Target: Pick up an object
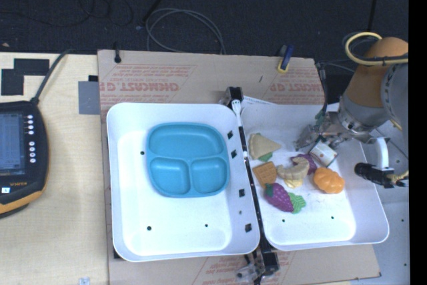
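Observation:
The right white bin [363, 223] holds several toy foods. A pale cheese wedge [264, 143] lies at its left, with an orange waffle piece [265, 173] below it. A purple grape bunch [280, 197] rests beside a green leafy piece [297, 202]. A beige lump [292, 173] and a small purple piece [307, 161] sit mid-bin, and an orange fruit [328, 181] lies to their right. My gripper [319, 138] hangs low over the bin's upper right, just above a small white block [323, 154].
The left white bin [127, 223] holds a blue divided plate [187, 159]. A tablet controller [17, 150] lies at the far left of the bench. Cardboard [200, 80] lies under both bins, with cables [183, 27] behind. The arm's grey body [373, 97] stands at the right edge.

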Motion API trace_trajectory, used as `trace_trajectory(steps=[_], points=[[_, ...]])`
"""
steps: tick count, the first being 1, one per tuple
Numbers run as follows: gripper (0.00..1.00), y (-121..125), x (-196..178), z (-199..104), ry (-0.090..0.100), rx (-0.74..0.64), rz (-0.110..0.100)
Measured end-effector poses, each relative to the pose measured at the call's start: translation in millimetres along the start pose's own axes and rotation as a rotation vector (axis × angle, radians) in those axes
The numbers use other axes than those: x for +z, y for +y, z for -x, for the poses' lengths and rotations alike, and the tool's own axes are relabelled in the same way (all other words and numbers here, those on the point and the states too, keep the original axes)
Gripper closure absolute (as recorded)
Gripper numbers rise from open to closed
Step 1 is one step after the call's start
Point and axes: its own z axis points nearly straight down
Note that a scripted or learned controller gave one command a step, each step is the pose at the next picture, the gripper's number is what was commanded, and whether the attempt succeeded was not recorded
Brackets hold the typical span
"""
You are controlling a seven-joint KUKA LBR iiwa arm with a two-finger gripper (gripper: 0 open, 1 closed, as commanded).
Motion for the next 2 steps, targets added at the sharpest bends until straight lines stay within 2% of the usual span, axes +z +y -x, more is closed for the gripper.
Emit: trace_trajectory(steps=[1, 2], points=[[0.00, 10.4, 6.7, -24.9, -0.001, 0.000, 0.004], [0.00, 10.9, -77.5, 6.1, -0.003, 0.002, 0.011]])
